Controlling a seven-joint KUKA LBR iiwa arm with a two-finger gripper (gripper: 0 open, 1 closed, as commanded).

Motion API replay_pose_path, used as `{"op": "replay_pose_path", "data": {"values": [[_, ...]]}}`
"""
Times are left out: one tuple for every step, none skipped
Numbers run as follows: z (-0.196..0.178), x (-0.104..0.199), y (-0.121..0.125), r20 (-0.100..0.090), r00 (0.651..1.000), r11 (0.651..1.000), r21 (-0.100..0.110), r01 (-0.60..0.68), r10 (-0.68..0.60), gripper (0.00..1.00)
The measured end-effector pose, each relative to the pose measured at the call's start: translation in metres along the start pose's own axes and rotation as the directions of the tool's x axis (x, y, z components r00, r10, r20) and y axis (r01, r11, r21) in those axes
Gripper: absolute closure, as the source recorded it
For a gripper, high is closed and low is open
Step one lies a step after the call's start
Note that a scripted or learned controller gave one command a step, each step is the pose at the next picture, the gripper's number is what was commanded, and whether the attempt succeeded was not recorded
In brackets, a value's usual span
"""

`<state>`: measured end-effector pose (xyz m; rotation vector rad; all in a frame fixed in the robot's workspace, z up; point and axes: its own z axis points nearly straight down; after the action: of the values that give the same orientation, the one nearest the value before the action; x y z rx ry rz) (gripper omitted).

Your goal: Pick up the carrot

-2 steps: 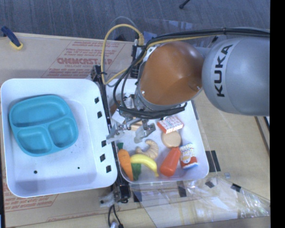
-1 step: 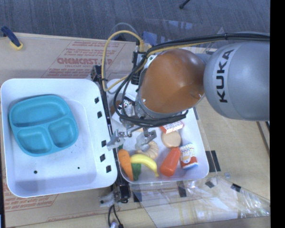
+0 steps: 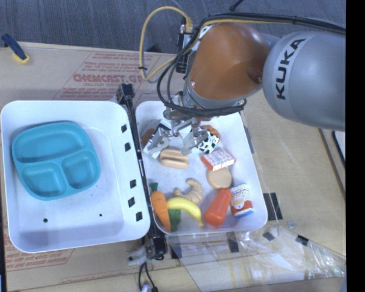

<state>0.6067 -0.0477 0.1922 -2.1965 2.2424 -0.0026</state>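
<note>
The carrot (image 3: 160,207), orange with a green top, lies at the front left of the right bin (image 3: 250,163), next to a yellow banana (image 3: 185,208). My gripper (image 3: 177,137) hangs over the back of that bin, well behind the carrot. Its fingers (image 3: 160,141) are spread apart, just above a hot dog (image 3: 173,157), with nothing between them.
The right bin also holds a croissant (image 3: 191,190), a red bottle-like piece (image 3: 218,207), a small can (image 3: 241,200), a round biscuit (image 3: 219,178), a red-and-white box (image 3: 218,159) and a black-and-white toy (image 3: 208,143). A blue divided tray (image 3: 53,159) lies in the left bin (image 3: 73,224).
</note>
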Motion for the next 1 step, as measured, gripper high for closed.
{"op": "replay_pose_path", "data": {"values": [[-0.0353,0.0151,-0.0517,0.001,0.939,0.939,0.003,0.343,-0.343,0.0]]}}
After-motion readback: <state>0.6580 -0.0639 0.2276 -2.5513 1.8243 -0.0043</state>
